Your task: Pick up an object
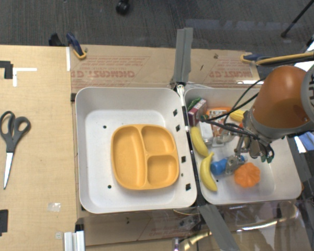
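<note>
Hand (pixel 239 158): metal, two-finger, lowered into the right white plastic bin (pixel 282 190), just above a small blue object (pixel 219 167); whether it is apart or together cannot be told. Orange round fruit (pixel 247 175): just right of the blue object, near side of the bin. Two yellow bananas (pixel 203 158): along the bin's left wall, end to end. Small boxes and packets (pixel 209 113): far left corner. Orange-yellow three-compartment plastic plate (pixel 145 156): centre of left white bin (pixel 94 140). Grey-handled scissors (pixel 10 137): far left on the counter (pixel 36 192).
</note>
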You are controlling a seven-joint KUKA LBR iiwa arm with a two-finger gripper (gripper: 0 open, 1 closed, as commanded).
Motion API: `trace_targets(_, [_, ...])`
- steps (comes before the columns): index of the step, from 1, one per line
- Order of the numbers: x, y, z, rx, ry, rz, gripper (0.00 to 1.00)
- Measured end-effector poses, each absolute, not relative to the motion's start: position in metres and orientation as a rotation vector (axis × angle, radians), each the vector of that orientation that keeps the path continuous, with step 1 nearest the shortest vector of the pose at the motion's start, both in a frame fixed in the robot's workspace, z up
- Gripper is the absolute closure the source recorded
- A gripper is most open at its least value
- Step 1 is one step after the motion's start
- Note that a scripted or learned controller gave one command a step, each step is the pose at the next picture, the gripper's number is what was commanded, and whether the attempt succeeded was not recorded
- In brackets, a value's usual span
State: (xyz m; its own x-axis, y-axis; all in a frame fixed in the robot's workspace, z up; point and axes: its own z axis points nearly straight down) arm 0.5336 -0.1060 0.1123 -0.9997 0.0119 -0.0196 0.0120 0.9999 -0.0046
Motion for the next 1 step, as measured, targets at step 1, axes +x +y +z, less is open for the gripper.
trace_targets(1, [0.4839,-0.1154,0.0932,0.122,3.136,-0.001,0.00])
